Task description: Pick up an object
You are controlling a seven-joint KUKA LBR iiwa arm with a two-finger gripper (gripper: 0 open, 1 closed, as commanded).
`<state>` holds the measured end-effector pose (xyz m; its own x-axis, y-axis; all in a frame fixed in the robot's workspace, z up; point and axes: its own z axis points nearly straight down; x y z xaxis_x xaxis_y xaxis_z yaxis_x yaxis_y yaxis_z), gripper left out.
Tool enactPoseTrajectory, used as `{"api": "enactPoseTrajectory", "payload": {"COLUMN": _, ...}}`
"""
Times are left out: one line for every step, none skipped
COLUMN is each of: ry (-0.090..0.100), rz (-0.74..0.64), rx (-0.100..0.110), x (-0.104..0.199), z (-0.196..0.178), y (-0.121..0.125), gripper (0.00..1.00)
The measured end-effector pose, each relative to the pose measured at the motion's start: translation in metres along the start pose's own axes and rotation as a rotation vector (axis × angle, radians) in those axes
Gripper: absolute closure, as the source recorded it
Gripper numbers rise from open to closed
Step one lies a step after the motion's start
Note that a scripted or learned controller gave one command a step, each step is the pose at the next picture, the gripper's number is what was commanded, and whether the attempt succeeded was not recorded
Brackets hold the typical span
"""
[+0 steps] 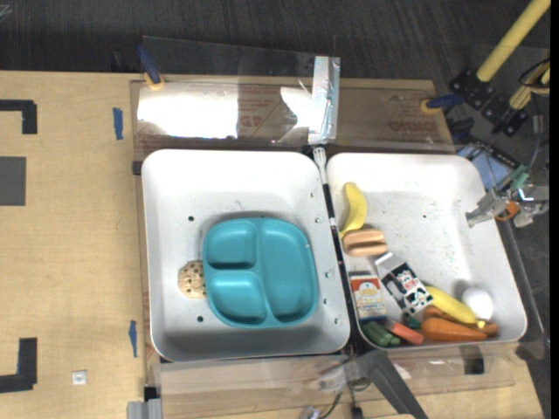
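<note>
Toys sit jammed at 5 o'clock of the right bin [454, 175]: banana [353, 206], hot dog [364, 241], carrot [454, 328]. Gripper [500, 208] hangs at the bin's 3 o'clock rim; can't tell jaws' state. Risk imo: tight clutter, so a grab could nudge neighbours or slip.

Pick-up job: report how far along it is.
Done: nothing looks picked. The teal tray and cookie lie in the left bin; the bananas, hot dog, cartons and carrot lie in the right bin. In hand: the hand sits at the right bin's far right rim. Left: descend, grasp, lift.
</note>
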<state>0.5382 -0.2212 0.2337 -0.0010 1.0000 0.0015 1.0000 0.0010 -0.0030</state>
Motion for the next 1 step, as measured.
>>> {"api": "enactPoseTrajectory", "payload": {"ry": 0.0, "rz": -0.06, "rx": 0.001, "x": 0.0084, "z": 0.0373, "y": -0.0602, "gripper": 0.0}}
